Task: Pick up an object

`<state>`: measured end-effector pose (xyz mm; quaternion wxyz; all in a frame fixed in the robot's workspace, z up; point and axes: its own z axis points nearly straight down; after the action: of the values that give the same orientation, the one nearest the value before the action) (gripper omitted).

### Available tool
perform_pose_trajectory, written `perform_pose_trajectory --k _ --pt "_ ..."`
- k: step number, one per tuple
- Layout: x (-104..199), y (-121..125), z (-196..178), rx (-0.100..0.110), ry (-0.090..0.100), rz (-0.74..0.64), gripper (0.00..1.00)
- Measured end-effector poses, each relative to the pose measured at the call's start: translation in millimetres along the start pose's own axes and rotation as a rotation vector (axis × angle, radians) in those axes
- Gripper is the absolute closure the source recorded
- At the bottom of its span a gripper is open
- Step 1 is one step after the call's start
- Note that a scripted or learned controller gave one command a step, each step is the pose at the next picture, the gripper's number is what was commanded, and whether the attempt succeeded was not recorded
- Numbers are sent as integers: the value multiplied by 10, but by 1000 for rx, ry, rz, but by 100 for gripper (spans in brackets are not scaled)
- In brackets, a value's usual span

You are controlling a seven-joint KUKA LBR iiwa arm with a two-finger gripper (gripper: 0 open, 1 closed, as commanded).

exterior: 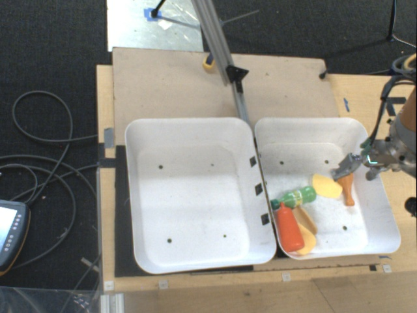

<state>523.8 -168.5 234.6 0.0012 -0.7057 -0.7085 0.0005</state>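
My gripper (348, 169) reaches in from the right over the right bin (306, 135), near its right side. Just below it lies a slim orange carrot-like piece (348, 190), its upper end right at the gripper's tip; whether they touch I cannot tell. A yellow lemon-like piece (327, 187) sits just left of the orange one. Further left lies a green bottle (297, 196). At the bin's front-left corner a red bottle-like piece (289, 228) lies against a hot-dog bun (307, 225).
The left bin (189, 194) stands next to the right one, with a divider edge (259, 188) between them. A slanted metal pole (218, 38) crosses behind the bins. Cables and a pendant (10, 230) lie on the floor at left.
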Motion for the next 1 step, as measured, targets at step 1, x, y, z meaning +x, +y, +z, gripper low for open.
perform_pose_trajectory --k 1 --pt "1 8 -20 -4 -1 1 0"
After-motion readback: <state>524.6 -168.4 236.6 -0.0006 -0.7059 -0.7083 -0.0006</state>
